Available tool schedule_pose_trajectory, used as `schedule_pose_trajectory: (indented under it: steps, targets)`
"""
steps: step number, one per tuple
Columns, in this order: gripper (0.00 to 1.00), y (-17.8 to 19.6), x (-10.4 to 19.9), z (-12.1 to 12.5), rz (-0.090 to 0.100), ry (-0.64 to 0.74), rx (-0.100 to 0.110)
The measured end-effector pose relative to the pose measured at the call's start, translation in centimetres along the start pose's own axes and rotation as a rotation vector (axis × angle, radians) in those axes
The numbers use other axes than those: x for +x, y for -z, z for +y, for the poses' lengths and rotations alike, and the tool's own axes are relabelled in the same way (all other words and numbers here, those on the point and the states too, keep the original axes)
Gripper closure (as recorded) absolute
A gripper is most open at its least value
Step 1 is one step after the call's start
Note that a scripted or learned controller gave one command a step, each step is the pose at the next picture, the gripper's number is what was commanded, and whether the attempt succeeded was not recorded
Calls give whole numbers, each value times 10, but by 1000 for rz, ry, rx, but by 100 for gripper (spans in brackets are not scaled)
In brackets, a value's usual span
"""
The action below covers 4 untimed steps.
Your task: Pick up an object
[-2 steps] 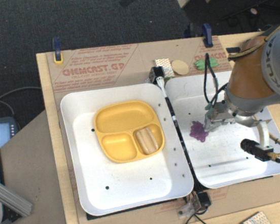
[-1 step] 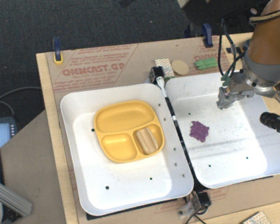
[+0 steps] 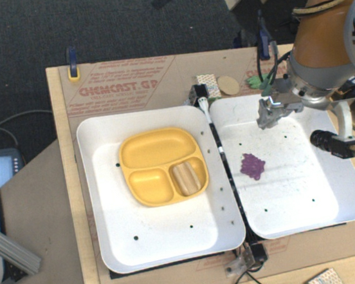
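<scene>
A small purple lumpy object (image 3: 253, 166) lies on the floor of the right bin (image 3: 303, 212), left of its middle. A yellow divided plate (image 3: 159, 150) sits in the left bin (image 3: 165, 243), and a tan wooden block (image 3: 185, 177) rests in its lower right compartment. My gripper (image 3: 269, 115) hangs over the upper part of the right bin, above and to the right of the purple object and apart from it. Nothing shows between its fingers.
The grey and orange arm (image 3: 325, 34) fills the upper right. A black part (image 3: 330, 141) juts over the right bin's right side. A tan disc (image 3: 228, 85) and a checkered tag (image 3: 206, 80) lie on the cardboard behind the bins.
</scene>
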<state>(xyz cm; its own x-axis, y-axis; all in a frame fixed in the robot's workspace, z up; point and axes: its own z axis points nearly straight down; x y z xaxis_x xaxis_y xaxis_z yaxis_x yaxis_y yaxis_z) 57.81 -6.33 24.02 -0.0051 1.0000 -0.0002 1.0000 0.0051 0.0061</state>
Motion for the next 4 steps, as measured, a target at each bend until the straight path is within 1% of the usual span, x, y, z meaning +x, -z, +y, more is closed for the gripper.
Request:
schedule_pose_trajectory:
  steps: [1, 2, 3, 4]
  targets:
    - [100, -57, -42, -33, 1, -10, 13]
    - [100, 30, -74, -23, -4, -8, -5]
    - [100, 45, -14, -12, 0, 1, 0]
    - [100, 123, -64, -26, -5, -9, -6]
